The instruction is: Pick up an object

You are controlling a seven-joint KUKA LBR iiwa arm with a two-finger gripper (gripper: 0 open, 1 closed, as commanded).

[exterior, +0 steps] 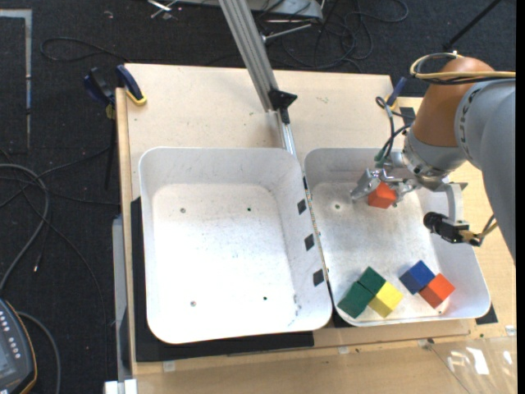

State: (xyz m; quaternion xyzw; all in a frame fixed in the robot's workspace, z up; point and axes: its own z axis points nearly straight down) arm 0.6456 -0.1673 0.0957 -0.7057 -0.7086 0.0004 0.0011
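The hand (379,189) is seen over the upper part of the right bin (353,164), with an orange block (381,196) caught between its fingers; the block appears lifted slightly above the bin floor, though the gap beneath it cannot be judged surely. The grey arm (484,130) enters from the right, its orange band (439,105) lying above the bin's far right rim.

Along the near edge of the right bin, a cluster of blocks is gathered: a green block (361,292) touching a yellow block (386,301), and further right a blue block (417,275) touching a second orange block (439,290), which lies just beside the bin's near right rim. Open floor is left between this cluster and the held block.

The left bin (156,171) lies beside it, the two rims meeting at the centre. A metal strut (250,43) slants down to that junction. On the table (197,105), bare surface is left behind both bins, and a clamp (123,84) is fixed at its far left corner.
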